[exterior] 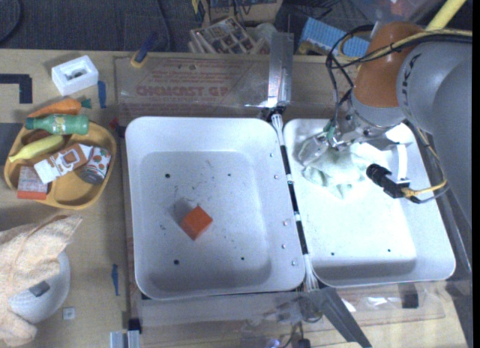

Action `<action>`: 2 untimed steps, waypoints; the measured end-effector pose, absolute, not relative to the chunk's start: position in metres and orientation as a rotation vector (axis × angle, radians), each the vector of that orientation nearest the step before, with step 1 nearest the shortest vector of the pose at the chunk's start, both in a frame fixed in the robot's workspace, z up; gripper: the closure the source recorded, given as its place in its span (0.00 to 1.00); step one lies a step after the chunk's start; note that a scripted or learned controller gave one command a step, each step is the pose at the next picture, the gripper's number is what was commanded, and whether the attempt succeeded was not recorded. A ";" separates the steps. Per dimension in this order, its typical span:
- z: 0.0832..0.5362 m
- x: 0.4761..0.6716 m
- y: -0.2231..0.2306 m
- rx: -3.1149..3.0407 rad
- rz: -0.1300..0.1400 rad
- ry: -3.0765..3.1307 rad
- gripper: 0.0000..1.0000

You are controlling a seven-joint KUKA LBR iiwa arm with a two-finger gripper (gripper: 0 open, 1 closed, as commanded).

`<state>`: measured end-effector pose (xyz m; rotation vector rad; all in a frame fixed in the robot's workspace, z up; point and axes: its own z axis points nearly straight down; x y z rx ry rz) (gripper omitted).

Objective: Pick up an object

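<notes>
From above, two white bins sit side by side. The left bin holds one orange block, lying near its middle, well apart from the arm. The right bin holds one pale crumpled cloth at its far end. The gripper is down at the cloth's far edge; whether it is open or closed cannot be told. A yellow bowl of toy groceries stands left of the bins.
</notes>
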<state>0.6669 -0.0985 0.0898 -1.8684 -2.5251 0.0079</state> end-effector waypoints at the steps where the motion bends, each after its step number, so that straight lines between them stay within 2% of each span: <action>1: 0.177 0.661 -0.107 -2.032 -0.003 -2.402 0.00; 2: 0.091 0.652 -0.154 -2.085 -0.010 -2.364 0.00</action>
